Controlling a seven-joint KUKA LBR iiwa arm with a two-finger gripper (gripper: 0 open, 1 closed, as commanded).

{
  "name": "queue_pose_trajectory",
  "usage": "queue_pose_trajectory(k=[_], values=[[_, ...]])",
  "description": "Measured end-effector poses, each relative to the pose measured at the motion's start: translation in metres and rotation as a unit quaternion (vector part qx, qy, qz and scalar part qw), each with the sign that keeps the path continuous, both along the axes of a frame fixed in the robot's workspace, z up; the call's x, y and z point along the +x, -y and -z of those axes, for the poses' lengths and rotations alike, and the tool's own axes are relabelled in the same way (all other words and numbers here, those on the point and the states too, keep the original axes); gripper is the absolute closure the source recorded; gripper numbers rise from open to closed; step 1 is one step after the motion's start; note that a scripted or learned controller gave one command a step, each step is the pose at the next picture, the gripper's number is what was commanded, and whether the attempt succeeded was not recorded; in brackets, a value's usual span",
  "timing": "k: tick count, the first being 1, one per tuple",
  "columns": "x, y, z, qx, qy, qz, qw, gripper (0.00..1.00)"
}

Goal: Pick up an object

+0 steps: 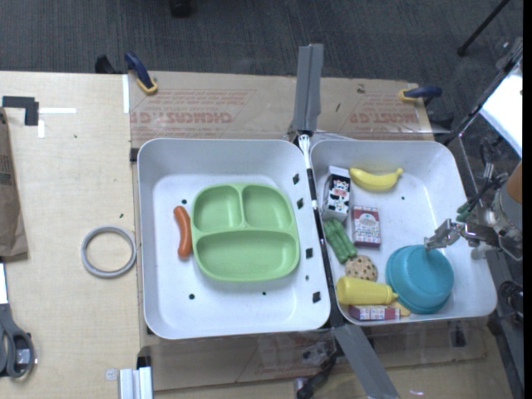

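At the frame's right edge, I saw the gripper [442, 236] just above the blue bowl [421, 278]; its opening I could not tell.

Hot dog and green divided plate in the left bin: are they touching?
Apart. The camera view shows a strip of white bin floor between the hot dog and the left rim of the green plate.

Single fixed overhead camera, slanted down, both bins [150, 248]

Two white bins [158, 248]; one green tray [246, 232], sausage [182, 230], banana [376, 178], blue bowl [421, 278], cookie [361, 268].
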State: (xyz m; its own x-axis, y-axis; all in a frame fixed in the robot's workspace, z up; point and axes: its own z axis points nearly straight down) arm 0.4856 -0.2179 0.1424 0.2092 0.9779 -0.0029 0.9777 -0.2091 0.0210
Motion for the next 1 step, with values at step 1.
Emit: queue_pose_trajectory(k=[1], values=[[0.0053,-0.0095,0.0302,-0.0079,0.008,-0.173,0.9848,0.00]])
